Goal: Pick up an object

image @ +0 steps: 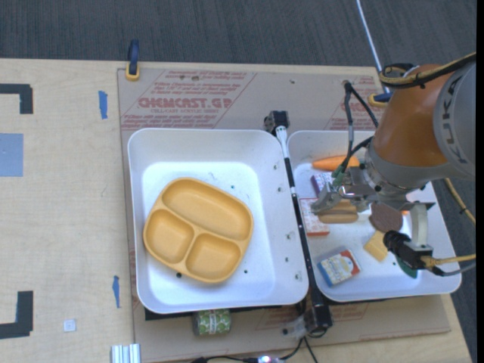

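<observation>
End effector [338, 195] low in right bin [446, 282], just above tan bun-like object [338, 216]; grip state impossible to tell. Nearby: orange carrot [331, 162], yellow wedge [375, 246], blue-edged packet [338, 267]. Left bin [144, 157] holding yellow divided plate [198, 229].

Two white bins [151, 157] sit side by side on the worktop [60, 225]. One yellow plate [198, 229] with three compartments. One carrot [330, 162], one yellow block [375, 246], one small packet [339, 267], one green can [212, 322].
</observation>
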Tool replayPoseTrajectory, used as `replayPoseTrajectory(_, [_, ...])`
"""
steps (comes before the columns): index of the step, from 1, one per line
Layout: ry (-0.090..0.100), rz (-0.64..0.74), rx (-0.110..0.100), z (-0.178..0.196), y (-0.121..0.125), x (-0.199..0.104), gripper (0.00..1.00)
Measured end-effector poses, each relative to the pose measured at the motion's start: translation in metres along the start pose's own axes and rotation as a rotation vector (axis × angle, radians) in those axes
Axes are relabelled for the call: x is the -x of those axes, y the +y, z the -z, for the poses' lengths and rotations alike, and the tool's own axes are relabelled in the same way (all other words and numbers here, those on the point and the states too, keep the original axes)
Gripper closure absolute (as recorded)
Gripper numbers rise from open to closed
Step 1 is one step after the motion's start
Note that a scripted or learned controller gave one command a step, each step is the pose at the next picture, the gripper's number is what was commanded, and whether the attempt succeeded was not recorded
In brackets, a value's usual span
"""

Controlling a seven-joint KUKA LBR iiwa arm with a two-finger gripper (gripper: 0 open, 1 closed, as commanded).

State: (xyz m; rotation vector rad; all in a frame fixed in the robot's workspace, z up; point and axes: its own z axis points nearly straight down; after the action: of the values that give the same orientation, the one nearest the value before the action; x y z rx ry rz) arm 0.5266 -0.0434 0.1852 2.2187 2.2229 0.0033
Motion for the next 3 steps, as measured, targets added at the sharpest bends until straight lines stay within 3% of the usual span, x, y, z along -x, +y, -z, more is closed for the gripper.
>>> replayPoseTrajectory(1, [0.001,0.0,-0.004,0.029,-0.047,-0.064,1.0])
replayPoseTrajectory(3, [0.001,0.001,0.003,0.049,-0.044,-0.064,1.0])
